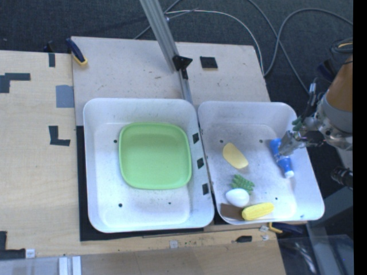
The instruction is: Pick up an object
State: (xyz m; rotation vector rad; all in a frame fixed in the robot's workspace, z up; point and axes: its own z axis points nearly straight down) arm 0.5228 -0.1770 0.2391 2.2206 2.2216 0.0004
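The gripper (288, 144) is at the right side of the right bin (258, 114), low over its floor, and it comes in from the grey arm (338, 119) with the orange band at the right edge. Its fingers are blurred and dark, so I cannot tell if they stand wide or narrow. Directly at the gripper there is a blue object with a white end (283, 159), like a small tube or bottle; its upper part meets the gripper, but if it is really between the fingers I cannot tell. No writing or brand can be read on it, it is too small. Further left in the same bin lies a pale yellow oval piece (235, 155). Below it there is a small green leafy piece (243, 182), then a white egg-like object (237, 197) just beside it. Near the front rim lies a yellow corn cob (257, 211), and beside it a brown flat piece (230, 211). The left bin (100, 171) holds a light green square plate (155, 156), lying flat in the middle. On the bench behind, dark tape pieces (209, 62) are stuck, without any text.
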